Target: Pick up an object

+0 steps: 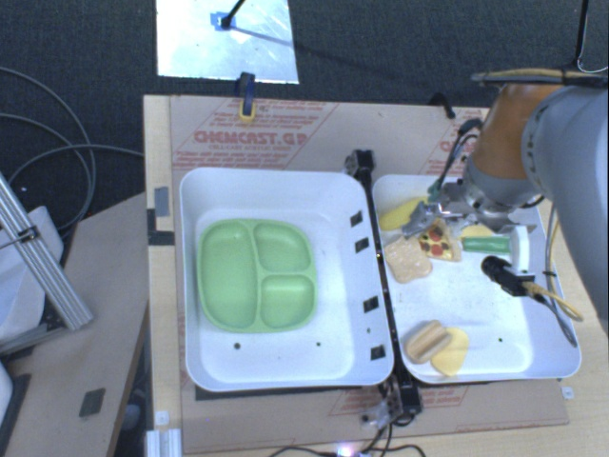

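Toy pizza slice (437,243), upper middle of right bin (542,355), directly under gripper (428,219). Fingers' spread impossible to tell from here. Best lowered straight, avoiding yellow piece (400,213), tan bread (408,262) close beside. Green divided plate (255,275) in left bin (276,187), well apart.

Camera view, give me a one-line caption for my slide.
KUKA arm's gripper lowered over toy food in the right bin, near a pizza slice; a green divided plate sits in the left bin.
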Robot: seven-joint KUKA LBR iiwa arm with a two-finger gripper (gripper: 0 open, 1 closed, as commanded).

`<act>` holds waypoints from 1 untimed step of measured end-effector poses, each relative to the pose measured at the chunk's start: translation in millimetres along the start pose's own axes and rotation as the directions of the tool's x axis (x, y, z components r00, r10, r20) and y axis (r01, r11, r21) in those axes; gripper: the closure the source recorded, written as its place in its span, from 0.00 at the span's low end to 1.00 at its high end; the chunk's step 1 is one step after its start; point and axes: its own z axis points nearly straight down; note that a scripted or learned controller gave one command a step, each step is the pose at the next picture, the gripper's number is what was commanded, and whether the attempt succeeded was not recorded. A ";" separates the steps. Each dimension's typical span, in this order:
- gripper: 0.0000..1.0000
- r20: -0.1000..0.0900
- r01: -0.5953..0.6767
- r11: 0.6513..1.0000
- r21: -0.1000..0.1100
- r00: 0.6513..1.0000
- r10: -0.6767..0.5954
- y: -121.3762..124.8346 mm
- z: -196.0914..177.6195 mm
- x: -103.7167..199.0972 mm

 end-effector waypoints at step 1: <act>0.00 -0.003 -0.010 1.000 -0.010 1.000 0.010 -27.3 23.1 -37.1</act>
